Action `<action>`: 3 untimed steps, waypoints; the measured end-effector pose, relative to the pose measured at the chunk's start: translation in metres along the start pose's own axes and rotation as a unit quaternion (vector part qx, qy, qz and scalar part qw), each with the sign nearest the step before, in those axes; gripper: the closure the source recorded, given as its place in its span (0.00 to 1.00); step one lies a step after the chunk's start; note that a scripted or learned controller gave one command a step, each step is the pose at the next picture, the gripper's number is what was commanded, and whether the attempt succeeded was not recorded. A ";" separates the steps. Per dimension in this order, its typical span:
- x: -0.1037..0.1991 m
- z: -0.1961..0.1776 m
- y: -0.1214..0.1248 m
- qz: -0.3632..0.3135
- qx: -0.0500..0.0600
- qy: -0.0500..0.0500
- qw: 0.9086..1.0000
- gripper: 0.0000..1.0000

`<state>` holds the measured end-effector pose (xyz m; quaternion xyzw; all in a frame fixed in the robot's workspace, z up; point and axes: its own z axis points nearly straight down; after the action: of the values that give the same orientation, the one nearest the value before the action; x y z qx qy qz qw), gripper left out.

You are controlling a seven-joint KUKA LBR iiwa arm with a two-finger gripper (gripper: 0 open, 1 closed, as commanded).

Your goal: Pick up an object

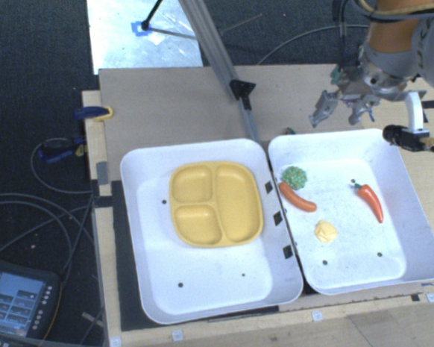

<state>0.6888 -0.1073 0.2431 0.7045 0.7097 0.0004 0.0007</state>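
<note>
The right bin (415, 213) holds a green broccoli floret (294, 176), an orange carrot-like piece (298, 198), a red chili pepper (369, 199) and a small yellow lump (326, 232). My gripper (341, 110) hangs above the bench just beyond the right bin's far rim, up and right of the broccoli. Its fingers are spread open with nothing between them.
The left bin (158, 278) carries a yellow three-compartment plate (213, 204). A grey pole (215, 49) slants across the bench toward the seam between the bins. Cables and a pendant (13, 297) lie on the floor at left.
</note>
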 end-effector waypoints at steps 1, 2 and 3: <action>0.000 0.000 0.000 0.000 0.000 0.000 1.000 0.00; 0.003 0.062 -0.003 0.000 0.002 0.000 1.000 0.00; 0.004 0.103 -0.002 -0.001 0.002 0.000 1.000 0.00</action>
<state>0.6873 -0.1033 0.1397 0.7039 0.7103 -0.0010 -0.0004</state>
